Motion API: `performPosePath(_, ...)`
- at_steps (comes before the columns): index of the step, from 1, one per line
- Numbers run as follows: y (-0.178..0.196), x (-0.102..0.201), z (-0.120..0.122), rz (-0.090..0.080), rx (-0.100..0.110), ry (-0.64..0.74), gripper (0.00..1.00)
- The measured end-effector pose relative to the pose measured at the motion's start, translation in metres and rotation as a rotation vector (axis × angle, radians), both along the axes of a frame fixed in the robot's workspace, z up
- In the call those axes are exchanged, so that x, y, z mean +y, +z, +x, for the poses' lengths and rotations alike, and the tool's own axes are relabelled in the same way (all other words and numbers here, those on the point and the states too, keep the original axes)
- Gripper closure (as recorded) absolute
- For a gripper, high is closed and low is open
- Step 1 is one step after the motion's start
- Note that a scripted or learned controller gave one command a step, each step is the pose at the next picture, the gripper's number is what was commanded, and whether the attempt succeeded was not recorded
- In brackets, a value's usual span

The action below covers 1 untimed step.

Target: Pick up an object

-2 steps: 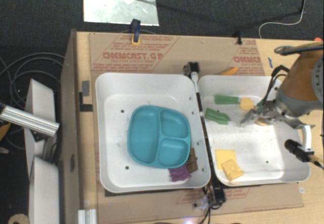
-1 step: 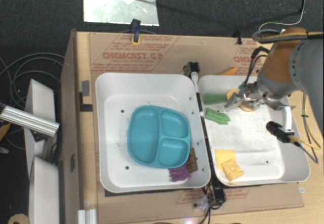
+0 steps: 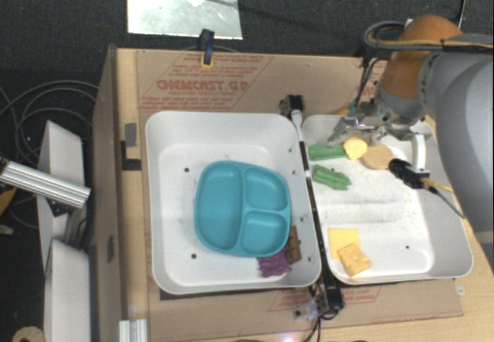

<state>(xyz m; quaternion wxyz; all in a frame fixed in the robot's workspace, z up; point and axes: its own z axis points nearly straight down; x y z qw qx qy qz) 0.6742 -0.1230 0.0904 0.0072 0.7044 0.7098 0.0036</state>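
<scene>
You're at the approach step: the arm (image 3: 455,70) enters from the right edge with the gripper (image 3: 363,128) low over the upper-left corner of the right bin (image 3: 451,259). Can't tell whether it's wide or closed. Nothing visibly held. Likeliest target is the small yellow round piece (image 3: 355,149) just below it, beside the green pieces (image 3: 330,177). Next move needs a straight descent centred on it, then a close.

two bins (image 3: 166,178); one plate (image 3: 241,208)
</scene>
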Motion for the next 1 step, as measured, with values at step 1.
performPosePath(1,0.0118,-0.0007,-0.0001,-0.001,-0.005,0.001,1.0)
